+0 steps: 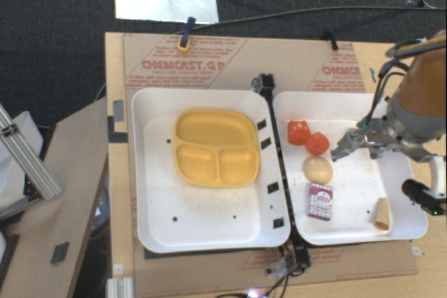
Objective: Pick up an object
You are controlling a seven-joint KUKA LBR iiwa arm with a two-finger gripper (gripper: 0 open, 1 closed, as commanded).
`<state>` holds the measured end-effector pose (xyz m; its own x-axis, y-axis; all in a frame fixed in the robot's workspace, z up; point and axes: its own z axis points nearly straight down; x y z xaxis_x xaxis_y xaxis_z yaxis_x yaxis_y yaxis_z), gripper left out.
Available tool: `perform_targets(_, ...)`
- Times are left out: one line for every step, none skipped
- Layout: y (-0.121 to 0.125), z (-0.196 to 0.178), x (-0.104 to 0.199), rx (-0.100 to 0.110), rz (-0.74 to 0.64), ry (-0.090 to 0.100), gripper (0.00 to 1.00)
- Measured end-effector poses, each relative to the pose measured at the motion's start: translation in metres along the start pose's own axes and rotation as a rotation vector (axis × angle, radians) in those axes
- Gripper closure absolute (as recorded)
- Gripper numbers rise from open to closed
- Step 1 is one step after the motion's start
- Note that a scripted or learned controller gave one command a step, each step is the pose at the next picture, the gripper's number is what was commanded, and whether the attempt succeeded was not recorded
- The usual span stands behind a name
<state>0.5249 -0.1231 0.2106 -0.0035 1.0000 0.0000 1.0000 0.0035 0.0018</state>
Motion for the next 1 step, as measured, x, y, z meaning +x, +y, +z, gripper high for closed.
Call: perform_targets(0.0024, 0.0552, 0.0099, 0.003, 0.001, 0.001, 0.00)
